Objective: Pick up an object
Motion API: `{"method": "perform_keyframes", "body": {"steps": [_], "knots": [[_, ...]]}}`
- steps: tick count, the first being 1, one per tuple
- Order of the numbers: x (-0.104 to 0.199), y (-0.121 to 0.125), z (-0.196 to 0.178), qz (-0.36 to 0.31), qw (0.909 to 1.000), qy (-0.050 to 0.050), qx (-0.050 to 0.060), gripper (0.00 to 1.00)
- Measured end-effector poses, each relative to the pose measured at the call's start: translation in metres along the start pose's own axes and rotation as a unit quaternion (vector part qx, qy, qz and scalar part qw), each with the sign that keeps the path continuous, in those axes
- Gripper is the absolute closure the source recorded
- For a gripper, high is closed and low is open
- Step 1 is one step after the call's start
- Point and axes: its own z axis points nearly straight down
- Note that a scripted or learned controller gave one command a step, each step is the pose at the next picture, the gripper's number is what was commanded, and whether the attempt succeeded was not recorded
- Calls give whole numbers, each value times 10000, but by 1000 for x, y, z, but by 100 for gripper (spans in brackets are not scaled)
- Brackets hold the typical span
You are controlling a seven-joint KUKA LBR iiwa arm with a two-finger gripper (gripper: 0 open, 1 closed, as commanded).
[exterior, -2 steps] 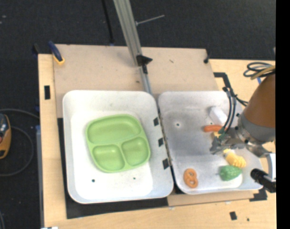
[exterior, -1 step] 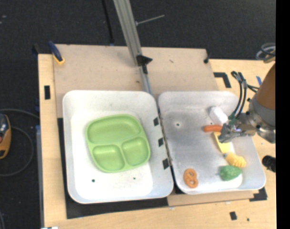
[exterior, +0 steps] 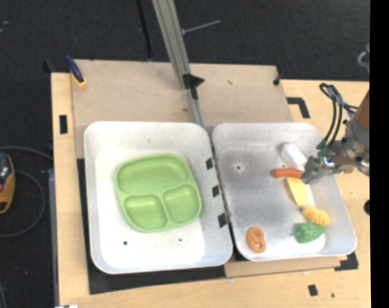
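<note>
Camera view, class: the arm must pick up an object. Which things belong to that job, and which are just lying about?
Job: gripper; carrot; white block; banana; corn; broccoli; pretzel; right bin.
Lying about: green tray; left bin; metal post.

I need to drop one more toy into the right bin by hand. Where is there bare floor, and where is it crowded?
The right bin is bare across its left half, from the divider edge to the pretzel. The right side is crowded: white block, carrot, yellow piece, corn, broccoli, with the gripper over them.
</note>
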Motion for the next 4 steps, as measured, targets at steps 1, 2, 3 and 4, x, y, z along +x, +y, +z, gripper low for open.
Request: {"method": "perform_keyframes", "body": {"steps": [1, 2, 3, 4], "knots": [[61, 5, 9, -19, 10000, 16, 18, 100], [115, 20, 6, -22, 10000, 19, 17, 100], [158, 24, 9, -10, 10000, 13, 25, 100], [210, 27, 11, -17, 10000, 16, 24, 100]]}}
